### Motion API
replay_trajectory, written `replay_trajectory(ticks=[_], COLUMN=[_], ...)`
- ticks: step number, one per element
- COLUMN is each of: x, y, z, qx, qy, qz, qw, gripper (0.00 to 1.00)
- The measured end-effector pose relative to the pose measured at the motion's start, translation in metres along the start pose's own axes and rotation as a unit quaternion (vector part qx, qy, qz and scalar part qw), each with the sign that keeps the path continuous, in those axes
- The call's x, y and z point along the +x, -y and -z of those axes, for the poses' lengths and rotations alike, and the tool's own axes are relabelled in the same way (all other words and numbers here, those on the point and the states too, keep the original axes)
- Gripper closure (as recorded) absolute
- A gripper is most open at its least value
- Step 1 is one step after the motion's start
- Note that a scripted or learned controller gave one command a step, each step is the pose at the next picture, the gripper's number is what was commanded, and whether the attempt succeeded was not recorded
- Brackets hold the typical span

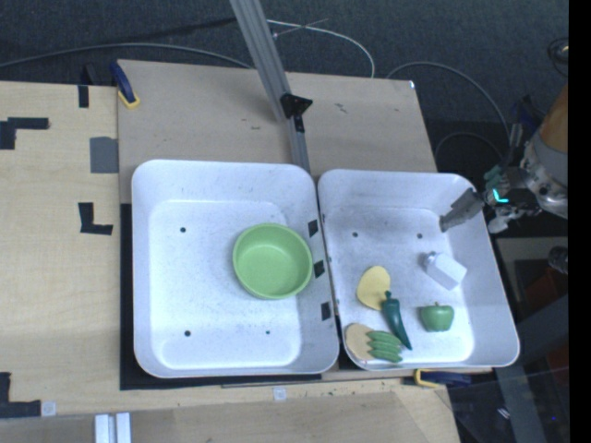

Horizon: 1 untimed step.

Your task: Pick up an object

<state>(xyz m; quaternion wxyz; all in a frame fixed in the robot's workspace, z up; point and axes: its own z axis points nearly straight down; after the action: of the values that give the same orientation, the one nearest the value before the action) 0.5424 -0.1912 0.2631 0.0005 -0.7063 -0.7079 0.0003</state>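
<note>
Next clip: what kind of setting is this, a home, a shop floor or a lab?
Most likely a robotics lab bench for grasping trials. Two shallow white bins, the left bin and the right bin, sit side by side on a wooden bench; toy items such as a green bowl lie inside; cables trail across dark carpet.

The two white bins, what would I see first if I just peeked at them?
Probably the green bowl, sitting alone near the middle of the left bin. Next, the toy foods bunched at the near end of the right bin: a green pepper, a dark green chili and a yellow piece. The end effector hangs over that bin's right rim.
</note>
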Motion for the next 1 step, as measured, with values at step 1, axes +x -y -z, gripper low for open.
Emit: replay_trajectory(ticks=[1], x=[-0.0075], y=[-0.0033], z=[-0.0584], qx=[0.003], qy=[0.000], qz=[-0.001], qw=[1.0000], gripper=[0.00])
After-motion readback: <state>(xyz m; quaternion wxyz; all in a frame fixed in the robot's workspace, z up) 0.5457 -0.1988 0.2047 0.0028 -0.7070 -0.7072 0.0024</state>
